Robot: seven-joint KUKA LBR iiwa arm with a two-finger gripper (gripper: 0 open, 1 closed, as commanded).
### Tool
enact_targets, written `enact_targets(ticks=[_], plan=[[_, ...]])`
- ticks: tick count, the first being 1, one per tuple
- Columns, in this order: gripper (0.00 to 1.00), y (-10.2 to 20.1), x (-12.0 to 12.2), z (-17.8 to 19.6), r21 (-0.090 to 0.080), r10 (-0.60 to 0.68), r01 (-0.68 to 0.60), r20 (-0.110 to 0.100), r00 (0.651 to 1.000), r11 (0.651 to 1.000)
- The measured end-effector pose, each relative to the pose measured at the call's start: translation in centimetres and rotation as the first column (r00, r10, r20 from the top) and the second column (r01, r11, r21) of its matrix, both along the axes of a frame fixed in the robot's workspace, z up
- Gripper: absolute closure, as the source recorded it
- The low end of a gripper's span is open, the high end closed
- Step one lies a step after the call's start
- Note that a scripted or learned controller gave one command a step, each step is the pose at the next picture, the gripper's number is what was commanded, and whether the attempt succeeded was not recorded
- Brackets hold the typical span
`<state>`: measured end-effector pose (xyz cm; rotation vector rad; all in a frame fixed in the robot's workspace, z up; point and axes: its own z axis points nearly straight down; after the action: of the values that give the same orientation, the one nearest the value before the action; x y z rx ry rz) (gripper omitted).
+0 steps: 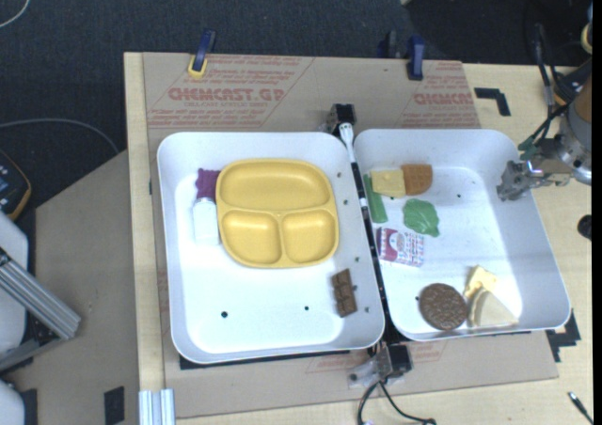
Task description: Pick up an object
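yellow tray (277, 210) in l bin (179, 226)

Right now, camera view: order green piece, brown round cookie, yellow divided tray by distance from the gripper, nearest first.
Measured from the gripper at the right bin's right rim:
1. Green piece, middle of the right bin.
2. Brown round cookie, right bin's front edge; farther than the green piece, though not by much.
3. Yellow divided tray, left bin.

Grey metal gripper (514, 181) with dark cables above it.
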<state>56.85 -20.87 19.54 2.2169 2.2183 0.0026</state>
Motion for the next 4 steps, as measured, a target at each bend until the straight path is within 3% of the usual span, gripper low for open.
enact_targets(ticks=[1, 4], plan=[[1.00, 0.0, 0.1, 3.2, 0.000, 0.001, -0.001, 0.001, 1.000, 1.000], [1.00, 15.1, -1.9, 3.9, 0.005, 0.004, -0.004, -0.007, 1.000, 1.000]])
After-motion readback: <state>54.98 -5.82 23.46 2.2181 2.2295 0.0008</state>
